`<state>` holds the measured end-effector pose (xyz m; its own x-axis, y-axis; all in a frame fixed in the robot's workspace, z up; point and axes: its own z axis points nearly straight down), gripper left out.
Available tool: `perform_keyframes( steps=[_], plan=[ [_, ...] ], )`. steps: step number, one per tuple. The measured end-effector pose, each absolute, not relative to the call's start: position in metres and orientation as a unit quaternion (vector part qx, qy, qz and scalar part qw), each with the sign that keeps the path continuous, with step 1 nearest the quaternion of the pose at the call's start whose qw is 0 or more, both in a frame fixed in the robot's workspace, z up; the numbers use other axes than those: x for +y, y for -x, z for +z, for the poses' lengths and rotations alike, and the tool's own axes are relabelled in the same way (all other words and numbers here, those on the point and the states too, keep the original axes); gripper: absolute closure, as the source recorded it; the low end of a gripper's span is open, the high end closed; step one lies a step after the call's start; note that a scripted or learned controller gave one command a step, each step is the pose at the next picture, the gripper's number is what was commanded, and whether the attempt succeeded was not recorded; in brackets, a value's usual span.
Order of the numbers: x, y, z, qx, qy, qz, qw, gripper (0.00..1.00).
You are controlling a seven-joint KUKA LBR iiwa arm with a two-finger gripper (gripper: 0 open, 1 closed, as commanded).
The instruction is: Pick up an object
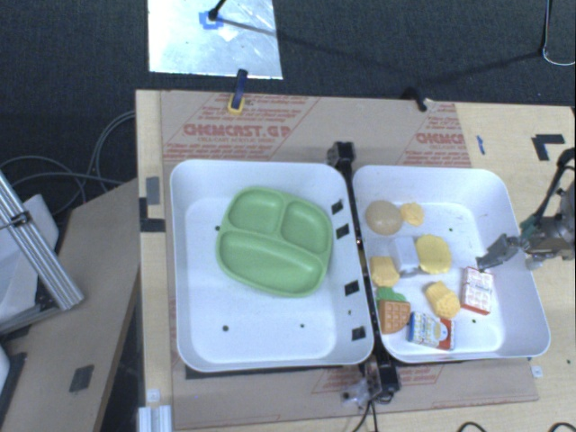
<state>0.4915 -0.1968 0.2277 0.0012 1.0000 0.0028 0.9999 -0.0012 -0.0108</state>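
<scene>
The right bin (513, 207) holds several toy food items. Among them are a tan round piece (383, 216), a yellow lump (435, 254), a red-and-white packet (477, 290), a blue-and-white carton (430, 330) and a waffle piece (393, 316). My gripper (492, 255) reaches in from the right edge, low over the bin's right side. It sits just above the red-and-white packet and right of the yellow lump. Nothing is visibly held in it.
The left bin (193, 322) holds a green divided plate (273, 241). A black divider with clips (353, 241) runs between the bins. Smaller yellow pieces (441, 299) and a green piece (389, 293) crowd the right bin's middle and front.
</scene>
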Motion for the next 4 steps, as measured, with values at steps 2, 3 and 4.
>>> perform_keyframes(
  steps=[2,3,4],
  plan=[
    [-0.195,-0.499,0.172,-0.708,0.707,0.0004,0.001,0.0],
    [-0.201,-0.506,0.126,-0.708,0.707,-0.0001,0.0,0.0],
    [-0.204,-0.511,0.091,-0.706,0.708,-0.0027,-0.008,0.0]
  ],
)
